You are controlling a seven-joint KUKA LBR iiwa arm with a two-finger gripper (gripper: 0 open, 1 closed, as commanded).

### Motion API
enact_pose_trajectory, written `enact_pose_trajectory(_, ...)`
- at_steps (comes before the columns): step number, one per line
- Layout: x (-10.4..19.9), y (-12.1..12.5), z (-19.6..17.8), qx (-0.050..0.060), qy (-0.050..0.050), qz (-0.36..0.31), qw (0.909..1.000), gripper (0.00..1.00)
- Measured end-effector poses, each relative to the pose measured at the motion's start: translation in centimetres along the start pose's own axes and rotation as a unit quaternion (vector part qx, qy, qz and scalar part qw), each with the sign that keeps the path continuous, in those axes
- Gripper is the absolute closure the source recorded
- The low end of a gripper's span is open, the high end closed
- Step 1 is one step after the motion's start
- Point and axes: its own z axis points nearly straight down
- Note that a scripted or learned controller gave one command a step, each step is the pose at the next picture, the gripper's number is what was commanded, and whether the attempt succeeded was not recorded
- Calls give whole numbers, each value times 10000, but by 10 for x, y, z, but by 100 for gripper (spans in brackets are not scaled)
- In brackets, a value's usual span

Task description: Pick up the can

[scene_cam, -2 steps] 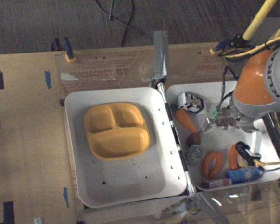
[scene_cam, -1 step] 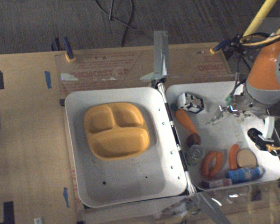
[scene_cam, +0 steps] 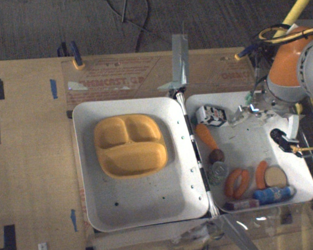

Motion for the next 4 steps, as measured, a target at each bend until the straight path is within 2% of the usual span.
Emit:
enact_pose_trajectory(1,-6,29,-1,49,134,54,9999,0)
enact_pose_trajectory(2,-3,-26,-1,6,55,368,9993,0)
enact_pose_trajectory(3,-5,-25,-10,-12,17,364,9993,100)
enact_pose_trajectory(4,36,16,-114,5,-15,166,9999,100)
